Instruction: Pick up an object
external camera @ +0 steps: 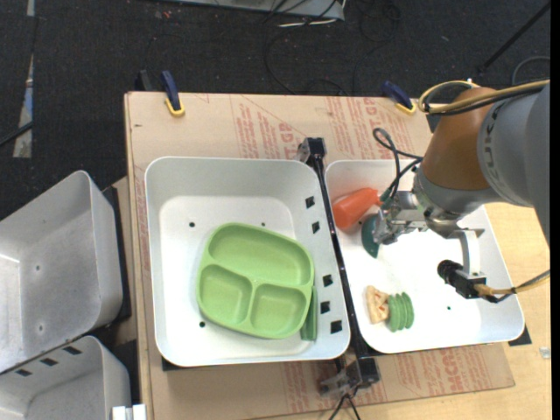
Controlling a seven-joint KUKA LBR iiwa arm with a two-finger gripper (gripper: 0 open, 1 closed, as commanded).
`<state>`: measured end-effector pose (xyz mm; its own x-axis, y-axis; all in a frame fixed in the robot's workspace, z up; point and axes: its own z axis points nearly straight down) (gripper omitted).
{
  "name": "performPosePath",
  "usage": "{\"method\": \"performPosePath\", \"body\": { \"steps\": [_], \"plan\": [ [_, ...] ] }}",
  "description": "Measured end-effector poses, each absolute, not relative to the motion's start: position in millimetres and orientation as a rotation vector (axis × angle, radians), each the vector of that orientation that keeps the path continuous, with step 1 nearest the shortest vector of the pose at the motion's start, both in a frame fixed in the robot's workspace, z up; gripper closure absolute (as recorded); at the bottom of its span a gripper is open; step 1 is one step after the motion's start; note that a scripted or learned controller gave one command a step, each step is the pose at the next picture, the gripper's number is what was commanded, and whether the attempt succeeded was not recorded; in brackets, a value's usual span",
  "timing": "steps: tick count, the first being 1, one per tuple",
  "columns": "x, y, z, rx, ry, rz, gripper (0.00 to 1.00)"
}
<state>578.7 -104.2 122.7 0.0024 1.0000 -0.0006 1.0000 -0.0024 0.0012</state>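
Note:
In the right bin (490, 322) an orange toy (354, 206) lies near the back left corner. A dark teal object (371, 236) sits just in front of it. My gripper (390, 220) hangs over the bin's left part, right beside the orange toy and above the teal object. The wrist hides its tips. Toward the front of the bin lie a green ridged toy (402, 311) and a small tan wedge (377, 304), touching each other. The left bin (166, 191) holds a light green divided plate (255, 280).
A black divider with clips (325, 234) runs between the two bins. The grey arm with its orange band (459, 151) crosses the right bin's back right, with a black cable fitting (461, 278) hanging over the bin floor. Spare white bins (52, 261) stand off the bench at left.

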Motion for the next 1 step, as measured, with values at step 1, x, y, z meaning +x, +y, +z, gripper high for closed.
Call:
{"method": "performPosePath", "body": {
  "steps": [1],
  "plan": [
    [577.9,-106.7,185.9,2.216,2.219,0.005,1.00]
  ]
}}
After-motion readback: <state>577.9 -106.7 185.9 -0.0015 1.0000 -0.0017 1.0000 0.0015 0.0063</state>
